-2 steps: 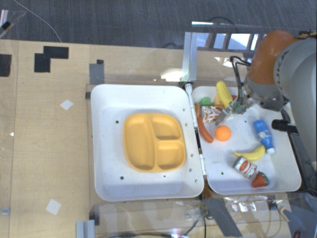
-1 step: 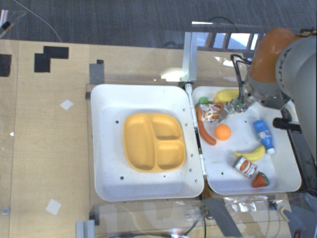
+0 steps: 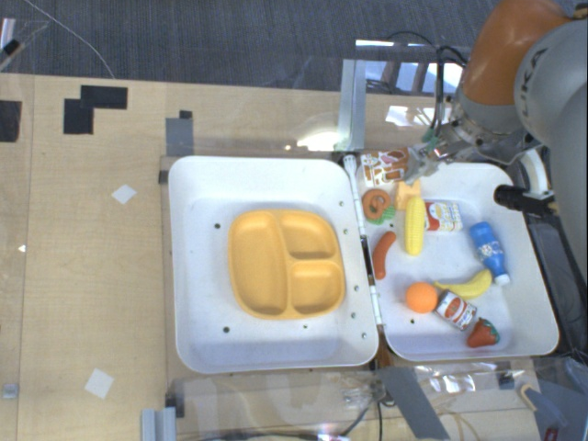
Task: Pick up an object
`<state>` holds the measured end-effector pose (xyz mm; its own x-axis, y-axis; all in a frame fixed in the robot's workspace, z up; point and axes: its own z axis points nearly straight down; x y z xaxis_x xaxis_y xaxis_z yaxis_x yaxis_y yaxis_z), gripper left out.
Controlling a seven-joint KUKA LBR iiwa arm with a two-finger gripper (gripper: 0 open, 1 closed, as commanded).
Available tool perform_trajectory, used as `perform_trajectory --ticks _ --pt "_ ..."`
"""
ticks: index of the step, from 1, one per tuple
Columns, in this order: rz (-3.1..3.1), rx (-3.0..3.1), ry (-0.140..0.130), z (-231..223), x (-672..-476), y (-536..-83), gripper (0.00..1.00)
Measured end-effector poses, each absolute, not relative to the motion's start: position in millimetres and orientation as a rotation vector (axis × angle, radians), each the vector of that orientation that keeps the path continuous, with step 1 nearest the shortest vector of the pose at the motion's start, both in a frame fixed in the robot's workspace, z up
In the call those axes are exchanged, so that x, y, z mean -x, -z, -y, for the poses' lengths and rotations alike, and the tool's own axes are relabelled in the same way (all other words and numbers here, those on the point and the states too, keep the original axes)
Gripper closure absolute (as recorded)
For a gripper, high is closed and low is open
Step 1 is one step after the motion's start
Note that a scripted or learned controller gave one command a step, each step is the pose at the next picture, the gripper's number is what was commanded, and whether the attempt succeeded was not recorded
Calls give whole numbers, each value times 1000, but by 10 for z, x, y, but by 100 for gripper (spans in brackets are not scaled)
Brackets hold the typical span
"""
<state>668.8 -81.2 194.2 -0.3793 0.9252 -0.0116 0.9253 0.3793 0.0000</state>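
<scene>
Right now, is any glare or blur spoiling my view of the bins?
Camera view: a bright glare patch sits on the bench just behind the left bin; the toys in the right bin are evenly lit and sharp; the gripper at its back edge looks slightly soft against clutter.

Bright even overhead light, glare on the clear panel (image 3: 317,141), soft shadows, slightly soft focus

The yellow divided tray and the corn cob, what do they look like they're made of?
Yellow divided tray: probably moulded plastic, matte, with smooth rounded compartments in one even colour. Corn cob: likely plastic toy food, slightly glossy and uniformly yellow; its texture is too small to tell.
</scene>
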Motion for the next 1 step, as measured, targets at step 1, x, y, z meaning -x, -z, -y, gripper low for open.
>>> perform_trajectory --ticks 1 --pt "-2485 -1907 -8 1146 -6274 -1017 100"
